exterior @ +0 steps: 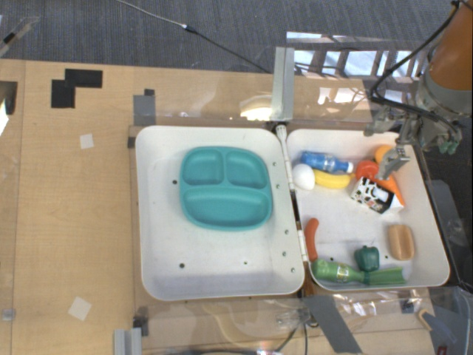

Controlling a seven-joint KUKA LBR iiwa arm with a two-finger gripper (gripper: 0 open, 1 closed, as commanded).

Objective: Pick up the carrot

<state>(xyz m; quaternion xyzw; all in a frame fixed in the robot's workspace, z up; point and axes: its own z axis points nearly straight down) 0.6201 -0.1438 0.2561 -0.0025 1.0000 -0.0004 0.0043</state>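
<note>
Green bottle (pixel 347 274) at near rim; carrot (pixel 394 186) in right bin's far corner, beside cow box (pixel 372 194). Gripper (pixel 390 165) over it, finger state unclear. Light, stiff, slick: grip mid-body

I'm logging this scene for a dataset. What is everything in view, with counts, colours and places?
bins: two, white, side by side on the bench
divided plate: one, teal, left bin
bottle: one, blue, right bin, top
banana: one, yellow, below the bottle
egg: one, white, beside the banana
carrot: one, orange, right bin, upper right, near the claw
black-and-white box: one, beside the carrot
chili: one, red, left edge of right bin
bread roll: one, tan, right side
green items: several, bottom of right bin
claw: one, grey, above the carrot
</note>
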